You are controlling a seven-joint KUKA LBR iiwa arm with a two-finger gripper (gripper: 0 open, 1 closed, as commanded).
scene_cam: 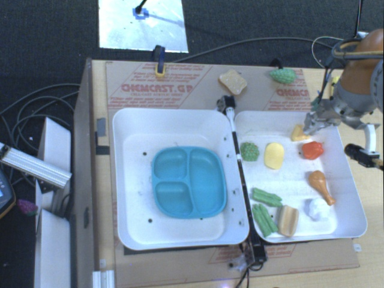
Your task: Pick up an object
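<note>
The right bin (354,218) holds several toy foods: a yellow-orange wedge (297,133), a red tomato (312,150), a yellow piece (274,155), a green broccoli head (249,152), a brown drumstick (321,186), green bean pods (266,197), a tan bread roll (288,219) and a small whitish piece (315,209). My gripper (313,123) hangs over the bin's far right corner, just right of and above the wedge. Nothing is seen held in it.
The left bin (129,131) holds a blue divided plate (189,182). On the cardboard behind the bins lie a bread slice (233,81), a green knobbly toy (283,75) and a yellow-blue clamp (159,62). The arm (360,80) crosses the upper right.
</note>
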